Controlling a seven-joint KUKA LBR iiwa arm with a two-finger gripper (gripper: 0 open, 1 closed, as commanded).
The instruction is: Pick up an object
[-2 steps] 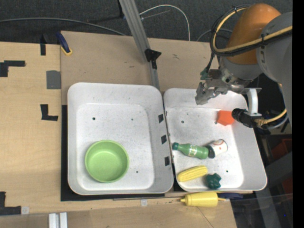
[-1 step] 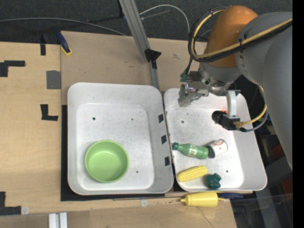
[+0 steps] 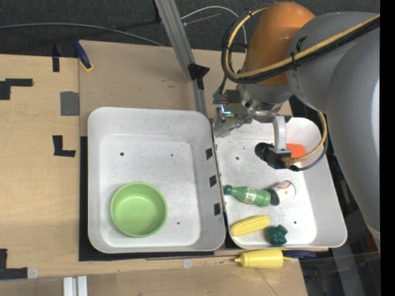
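Lying well below the tool (image 3: 229, 121), whose grip I cannot tell, is the green bottle (image 3: 250, 195).

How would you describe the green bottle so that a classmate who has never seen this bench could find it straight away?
Start at the right-hand white bin, the one under the grey arm. Near its middle, toward the front, the green bottle lies on its side, neck pointing at the left bin. It sits just above the yellow corn cob and is the one long, slim green item; the dark green piece nearby is short and lumpy.
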